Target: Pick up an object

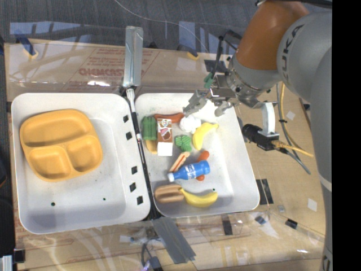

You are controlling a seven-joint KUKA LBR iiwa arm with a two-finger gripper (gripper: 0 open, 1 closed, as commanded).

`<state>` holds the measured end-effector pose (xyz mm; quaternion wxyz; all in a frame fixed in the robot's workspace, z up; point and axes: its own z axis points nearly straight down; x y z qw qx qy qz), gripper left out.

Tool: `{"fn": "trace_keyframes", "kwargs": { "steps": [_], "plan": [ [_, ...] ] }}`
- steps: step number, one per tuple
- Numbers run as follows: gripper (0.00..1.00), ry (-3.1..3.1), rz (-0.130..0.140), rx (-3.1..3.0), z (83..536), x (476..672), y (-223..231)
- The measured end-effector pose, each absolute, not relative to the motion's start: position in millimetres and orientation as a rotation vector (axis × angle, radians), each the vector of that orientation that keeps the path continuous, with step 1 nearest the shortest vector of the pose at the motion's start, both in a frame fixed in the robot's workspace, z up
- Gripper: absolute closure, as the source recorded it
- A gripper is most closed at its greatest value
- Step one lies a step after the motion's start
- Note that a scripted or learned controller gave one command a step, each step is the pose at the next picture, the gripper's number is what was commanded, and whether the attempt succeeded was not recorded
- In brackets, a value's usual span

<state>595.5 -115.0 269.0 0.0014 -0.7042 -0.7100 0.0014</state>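
Banana (202, 197) and bun (168, 193) lie at near edge of right bin (243, 171). Jaws spread wide, holding nothing, hover over white lump (194, 123) at far end beside yellow toy (204, 134). Approach step; next likely straight descent, then close on lump.

Here's the counter (293, 199), tan and glossy under a clear sheet. Two shallow white bins sit side by side on it, the left bin (73, 219) touching the right bin (241, 176) along the middle seam. A grey bar (133, 55) lies at the seam's far end. Small black tape marks (264, 191) dot the counter right of the bins.
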Motion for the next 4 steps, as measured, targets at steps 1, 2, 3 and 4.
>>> {"fn": "trace_keyframes", "kwargs": {
  "steps": [1, 2, 3, 4],
  "plan": [
    [0.0, -2.103, 0.007, -2.327, 204.2, 533.8, -130.8],
    [0.0, -1.906, 0.007, -2.489, 168.7, 545.4, -153.5],
    [1.0, -1.91, 0.007, -2.484, 178.7, 546.1, -153.2],
    [1.0, -1.839, 0.001, -2.545, 145.2, 543.9, -98.5]
  ]
}}
